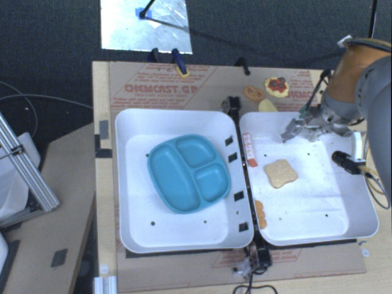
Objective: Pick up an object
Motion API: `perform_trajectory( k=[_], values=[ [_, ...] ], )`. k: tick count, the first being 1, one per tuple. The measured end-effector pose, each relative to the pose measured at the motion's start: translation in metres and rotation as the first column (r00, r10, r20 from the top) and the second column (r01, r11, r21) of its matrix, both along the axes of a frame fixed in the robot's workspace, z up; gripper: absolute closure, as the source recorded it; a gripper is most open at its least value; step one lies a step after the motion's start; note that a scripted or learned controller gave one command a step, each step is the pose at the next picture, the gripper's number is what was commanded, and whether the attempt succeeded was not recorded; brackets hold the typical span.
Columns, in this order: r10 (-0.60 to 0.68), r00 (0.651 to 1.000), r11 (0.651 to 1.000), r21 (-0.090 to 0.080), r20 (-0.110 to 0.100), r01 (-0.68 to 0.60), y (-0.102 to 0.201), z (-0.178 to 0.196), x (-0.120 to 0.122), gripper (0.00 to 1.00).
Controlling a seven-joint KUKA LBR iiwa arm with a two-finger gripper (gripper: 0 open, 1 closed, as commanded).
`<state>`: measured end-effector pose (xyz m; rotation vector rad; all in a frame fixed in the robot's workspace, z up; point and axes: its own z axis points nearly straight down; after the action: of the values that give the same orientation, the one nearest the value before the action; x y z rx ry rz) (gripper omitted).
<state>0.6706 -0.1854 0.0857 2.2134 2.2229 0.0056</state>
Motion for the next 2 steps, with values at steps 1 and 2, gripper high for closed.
perform_trajectory(
  k=[1, 2],
  values=[
    [-0.003, 1.000, 1.000, -0.002, 0.006, 0.003, -0.010, 0.003, -0.041, 0.00],
    [-0.002, 1.000, 1.000, -0.004, 0.009, 0.002, 0.040, 0.004, -0.109, 0.00]
  ],
)
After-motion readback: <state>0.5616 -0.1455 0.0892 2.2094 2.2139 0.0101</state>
